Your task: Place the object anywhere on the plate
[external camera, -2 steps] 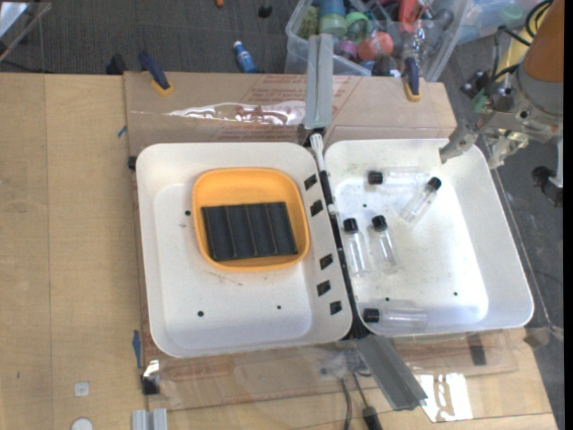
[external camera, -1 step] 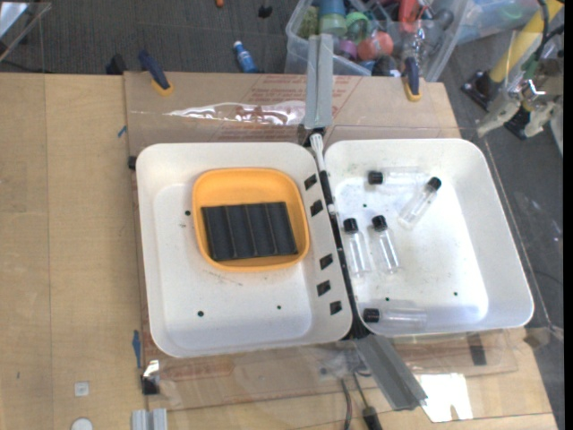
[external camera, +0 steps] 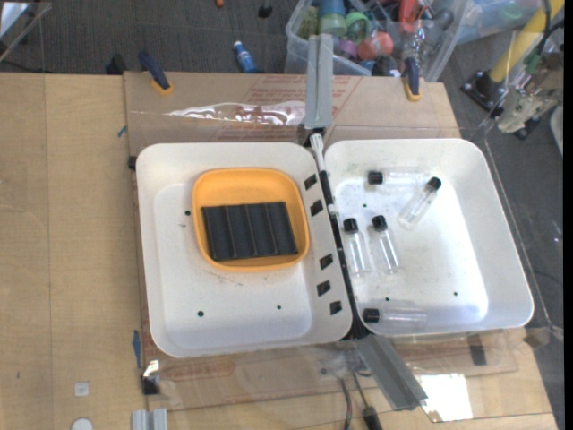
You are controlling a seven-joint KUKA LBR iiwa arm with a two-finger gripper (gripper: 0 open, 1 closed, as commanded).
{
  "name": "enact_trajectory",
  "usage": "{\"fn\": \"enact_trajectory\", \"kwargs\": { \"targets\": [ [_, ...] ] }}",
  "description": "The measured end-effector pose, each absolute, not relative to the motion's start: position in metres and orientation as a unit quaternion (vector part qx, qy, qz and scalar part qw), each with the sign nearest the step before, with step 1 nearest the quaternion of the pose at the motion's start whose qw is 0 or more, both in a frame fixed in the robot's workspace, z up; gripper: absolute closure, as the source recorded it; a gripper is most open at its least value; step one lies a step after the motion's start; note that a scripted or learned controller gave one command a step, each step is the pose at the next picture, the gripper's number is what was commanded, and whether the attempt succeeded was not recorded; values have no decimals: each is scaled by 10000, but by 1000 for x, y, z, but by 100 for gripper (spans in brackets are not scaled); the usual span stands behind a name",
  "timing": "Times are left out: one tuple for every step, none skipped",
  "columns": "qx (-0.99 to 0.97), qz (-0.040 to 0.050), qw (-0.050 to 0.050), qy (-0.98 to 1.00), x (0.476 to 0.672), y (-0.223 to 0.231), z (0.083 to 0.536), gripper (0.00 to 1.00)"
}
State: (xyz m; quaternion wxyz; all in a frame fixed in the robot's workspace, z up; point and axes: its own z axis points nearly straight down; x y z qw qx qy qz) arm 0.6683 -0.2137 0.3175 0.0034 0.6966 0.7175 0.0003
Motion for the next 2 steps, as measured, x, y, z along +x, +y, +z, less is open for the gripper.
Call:
{"fn": "enact_trajectory", "kwargs": {
  "targets": [
    [6099,9,28,7925,668,-222,419,100],
    [6095,6,23,7928,668,-221,418,0]
  ]
}}
